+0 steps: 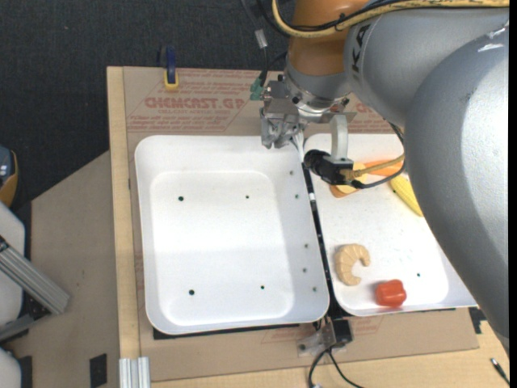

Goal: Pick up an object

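My gripper (279, 138) hangs over the far rim of the left bin (153, 217), near the divide between the two bins. I see nothing held in it. In the right bin (436, 273) lie a tan croissant-shaped piece (351, 263) and a small red object (390, 293), both near the front. A yellow banana-like piece (406, 195) and an orange carrot-like piece (378, 167) lie farther back, partly hidden by the arm. All of them are well to the right of and nearer than the gripper.
The big grey arm (452, 95) covers the right bin's far right part. Both bins sit on a brown board (194, 103) with a blue and yellow clamp (170, 65) at its far edge.
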Controlling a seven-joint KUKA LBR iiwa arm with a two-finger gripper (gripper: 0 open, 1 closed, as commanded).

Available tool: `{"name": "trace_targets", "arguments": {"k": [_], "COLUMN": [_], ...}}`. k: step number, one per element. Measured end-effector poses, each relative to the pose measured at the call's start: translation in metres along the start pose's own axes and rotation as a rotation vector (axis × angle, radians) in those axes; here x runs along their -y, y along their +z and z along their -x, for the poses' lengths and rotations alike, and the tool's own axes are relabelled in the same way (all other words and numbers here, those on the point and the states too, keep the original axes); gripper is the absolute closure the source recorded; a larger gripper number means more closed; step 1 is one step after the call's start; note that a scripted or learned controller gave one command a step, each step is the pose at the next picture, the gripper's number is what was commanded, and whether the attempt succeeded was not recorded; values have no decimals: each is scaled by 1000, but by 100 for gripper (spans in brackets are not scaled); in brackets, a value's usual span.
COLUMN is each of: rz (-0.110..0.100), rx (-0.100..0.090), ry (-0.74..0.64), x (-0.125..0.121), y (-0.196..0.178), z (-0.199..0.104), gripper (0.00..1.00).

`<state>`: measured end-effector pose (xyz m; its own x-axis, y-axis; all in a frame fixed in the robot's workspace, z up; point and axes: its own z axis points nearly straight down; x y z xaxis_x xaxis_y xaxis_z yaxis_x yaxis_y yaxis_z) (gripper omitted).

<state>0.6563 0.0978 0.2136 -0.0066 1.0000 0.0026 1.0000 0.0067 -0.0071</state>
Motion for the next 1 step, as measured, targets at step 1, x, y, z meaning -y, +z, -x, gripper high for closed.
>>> {"name": "trace_targets", "arguments": {"k": [1], "rz": [1], "rx": [-1], "ry": [-3], "x": [24], "y": [23], "z": [-95], "gripper": [100]}}
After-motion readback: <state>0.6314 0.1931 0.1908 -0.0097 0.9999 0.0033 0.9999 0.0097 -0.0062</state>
